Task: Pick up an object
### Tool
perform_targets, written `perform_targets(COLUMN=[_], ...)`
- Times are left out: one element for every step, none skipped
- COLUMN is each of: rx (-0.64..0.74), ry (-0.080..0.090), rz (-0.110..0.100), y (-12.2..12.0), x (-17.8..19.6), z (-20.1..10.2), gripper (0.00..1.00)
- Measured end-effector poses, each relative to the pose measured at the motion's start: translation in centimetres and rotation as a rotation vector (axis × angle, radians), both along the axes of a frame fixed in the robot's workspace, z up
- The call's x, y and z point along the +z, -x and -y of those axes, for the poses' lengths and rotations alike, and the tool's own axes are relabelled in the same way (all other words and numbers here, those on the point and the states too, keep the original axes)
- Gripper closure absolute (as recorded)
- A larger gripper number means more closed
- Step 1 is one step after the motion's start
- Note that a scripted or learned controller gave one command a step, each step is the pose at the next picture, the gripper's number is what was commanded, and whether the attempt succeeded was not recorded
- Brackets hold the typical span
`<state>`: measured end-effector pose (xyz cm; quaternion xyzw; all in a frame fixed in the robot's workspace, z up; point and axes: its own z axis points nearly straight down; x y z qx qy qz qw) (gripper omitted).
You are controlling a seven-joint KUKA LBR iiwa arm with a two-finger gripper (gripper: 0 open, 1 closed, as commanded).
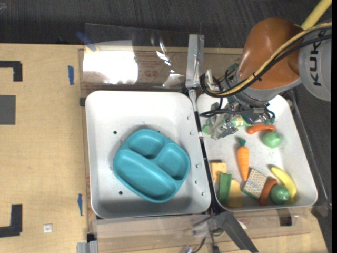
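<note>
The hand (243, 115) sits low over the far end of the right bin (301, 141), among crinkled wrapping; whether it is apart or together cannot be told. The carrot (243, 159) lies just beyond it mid-bin: judged light, rigid, smooth plastic, best gripped across its thick middle.

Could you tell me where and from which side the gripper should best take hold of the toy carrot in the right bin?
Probably across the carrot at its thick orange middle, from straight above: it lies flat, green top toward the arm, with bare bin floor on both long sides for the fingers.
</note>
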<state>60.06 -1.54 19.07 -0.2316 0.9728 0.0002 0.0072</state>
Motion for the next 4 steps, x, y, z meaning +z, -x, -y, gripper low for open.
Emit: perform_targets(rx=[0.111, 0.110, 0.047, 0.274], ry=[0.002, -0.001, 0.006, 0.003], rz=[0.000, 0.009, 0.002, -0.010], y=[-6.8, -7.0, -5.8, -6.4], x=[6.5, 7.6, 14.6, 5.4], z=[0.3, 0.1, 8.1, 5.5], gripper=[1.00, 1.00, 1.00, 1.00])
